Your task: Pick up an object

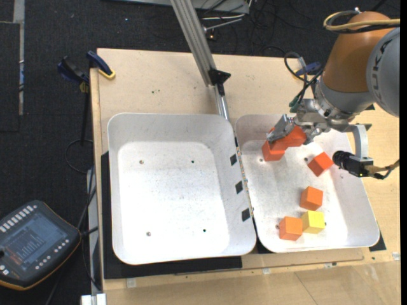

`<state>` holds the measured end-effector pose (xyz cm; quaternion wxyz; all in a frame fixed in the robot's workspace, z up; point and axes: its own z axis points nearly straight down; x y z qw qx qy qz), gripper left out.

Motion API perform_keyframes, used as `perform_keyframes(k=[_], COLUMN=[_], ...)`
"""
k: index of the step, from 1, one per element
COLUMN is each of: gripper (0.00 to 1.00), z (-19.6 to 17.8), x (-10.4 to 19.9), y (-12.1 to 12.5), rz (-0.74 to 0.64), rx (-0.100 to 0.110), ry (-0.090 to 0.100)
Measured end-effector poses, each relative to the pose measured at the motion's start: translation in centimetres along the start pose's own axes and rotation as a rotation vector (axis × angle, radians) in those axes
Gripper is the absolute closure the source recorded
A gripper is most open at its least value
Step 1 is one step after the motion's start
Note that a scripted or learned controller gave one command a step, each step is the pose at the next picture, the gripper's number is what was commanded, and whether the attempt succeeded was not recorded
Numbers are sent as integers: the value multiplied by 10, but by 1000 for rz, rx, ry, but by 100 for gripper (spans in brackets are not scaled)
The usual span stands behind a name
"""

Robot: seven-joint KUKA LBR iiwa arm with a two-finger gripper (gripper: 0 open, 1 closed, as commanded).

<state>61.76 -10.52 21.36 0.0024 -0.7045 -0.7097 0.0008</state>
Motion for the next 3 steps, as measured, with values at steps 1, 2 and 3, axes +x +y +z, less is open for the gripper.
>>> perform_keyframes(k=[1, 2, 3], gripper=[100, 100, 100], z=[-12, -24, -15], x=[58, 111, 160], y=[-12, -22, -44], rz=[-2, -2, -1], rx=[-2, -3, 1], ry=[0, 0, 0])
